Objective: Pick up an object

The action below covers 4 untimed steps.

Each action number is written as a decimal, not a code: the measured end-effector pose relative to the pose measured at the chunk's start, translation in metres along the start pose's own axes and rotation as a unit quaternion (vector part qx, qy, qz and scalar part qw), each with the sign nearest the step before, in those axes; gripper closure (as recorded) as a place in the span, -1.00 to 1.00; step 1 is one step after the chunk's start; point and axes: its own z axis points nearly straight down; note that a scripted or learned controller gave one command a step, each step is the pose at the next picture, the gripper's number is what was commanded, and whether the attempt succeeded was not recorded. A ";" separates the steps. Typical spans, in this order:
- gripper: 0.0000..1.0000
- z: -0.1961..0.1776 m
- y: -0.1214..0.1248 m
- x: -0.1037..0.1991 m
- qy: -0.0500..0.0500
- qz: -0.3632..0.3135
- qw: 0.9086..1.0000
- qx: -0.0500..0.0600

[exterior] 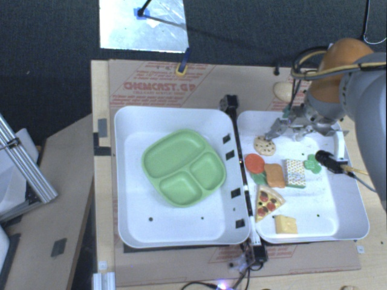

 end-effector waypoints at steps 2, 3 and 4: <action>1.00 -0.074 0.004 -0.009 -0.001 0.001 1.000 -0.002; 1.00 -0.138 0.001 -0.013 -0.001 0.002 1.000 -0.003; 1.00 -0.139 0.002 -0.012 0.000 0.000 1.000 0.000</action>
